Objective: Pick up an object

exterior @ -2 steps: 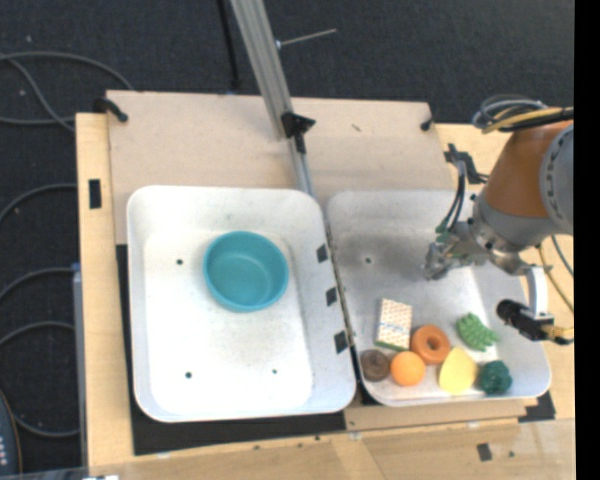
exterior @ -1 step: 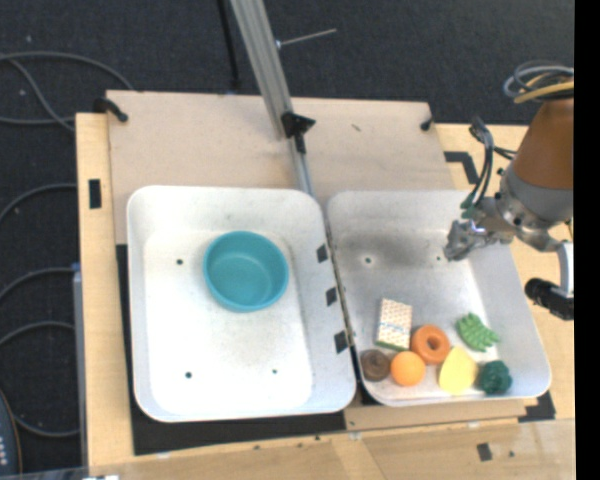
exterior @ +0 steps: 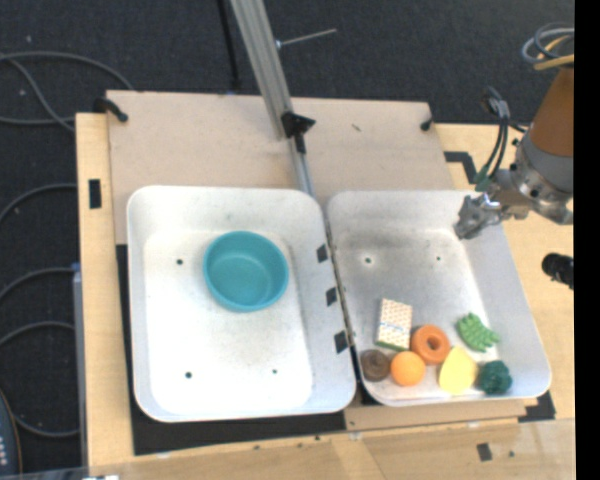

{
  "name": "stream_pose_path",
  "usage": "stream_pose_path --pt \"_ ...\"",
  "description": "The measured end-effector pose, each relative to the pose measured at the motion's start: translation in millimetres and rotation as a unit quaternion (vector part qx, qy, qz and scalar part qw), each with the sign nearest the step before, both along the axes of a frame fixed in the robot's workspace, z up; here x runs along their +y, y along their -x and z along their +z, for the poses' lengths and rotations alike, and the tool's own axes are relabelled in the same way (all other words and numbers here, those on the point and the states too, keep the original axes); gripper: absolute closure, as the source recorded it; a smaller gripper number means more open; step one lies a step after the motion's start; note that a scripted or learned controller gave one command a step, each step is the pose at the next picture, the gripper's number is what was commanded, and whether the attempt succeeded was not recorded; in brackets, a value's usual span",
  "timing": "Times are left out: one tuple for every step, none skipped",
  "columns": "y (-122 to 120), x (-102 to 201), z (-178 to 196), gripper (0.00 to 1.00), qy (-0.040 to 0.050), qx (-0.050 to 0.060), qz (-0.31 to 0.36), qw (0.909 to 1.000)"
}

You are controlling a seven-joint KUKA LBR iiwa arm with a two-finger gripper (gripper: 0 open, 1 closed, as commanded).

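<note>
The arm (exterior: pixel 552 128) reaches in from three o'clock, its orange band high at the right edge and the grey wrist below it. The gripper (exterior: pixel 472 218) hangs over the upper right rim of the right bin (exterior: pixel 400 238), at about two o'clock of that bin. It looks small and blurred here, and I cannot tell how far apart the fingers stand or whether anything sits between them.

The things to pick up lie bunched in the right bin's lower corner, toward five o'clock, well apart from the gripper. A pale checked block (exterior: pixel 394 323) stands at the top of the group. Just at its four o'clock lies an orange ring (exterior: pixel 431 343), and below that an orange ball (exterior: pixel 408 369). A brown round piece (exterior: pixel 377 366) sits at nine o'clock of the ball, close to the bin's left wall. A yellow lemon-like piece (exterior: pixel 458 371) lies at three o'clock of the ball, with a dark green clump (exterior: pixel 495 377) just beside it toward the rim. A lighter green leafy piece (exterior: pixel 476 331) lies at twelve o'clock of the clump.

The left bin (exterior: pixel 170 368) holds a teal bowl (exterior: pixel 245 270), upright, a little above the bin's middle. Both bins rest side by side on the bench (exterior: pixel 210 138). A metal post (exterior: pixel 265 53) rises from the bench at twelve o'clock, and cables (exterior: pixel 20 258) loop on the dark floor at nine o'clock.
</note>
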State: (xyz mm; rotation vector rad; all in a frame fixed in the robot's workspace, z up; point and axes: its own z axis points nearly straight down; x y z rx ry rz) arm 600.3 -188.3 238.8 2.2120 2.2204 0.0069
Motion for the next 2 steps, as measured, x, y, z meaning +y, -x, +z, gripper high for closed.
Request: stream_pose_path --pt "-1.3 -1.1 41.7 1.00 -0.0002 0.001 0.000 1.0000" --pt "-4.0 46.9 45.0 1.00 -0.0012 0.003 0.001 1.0000"
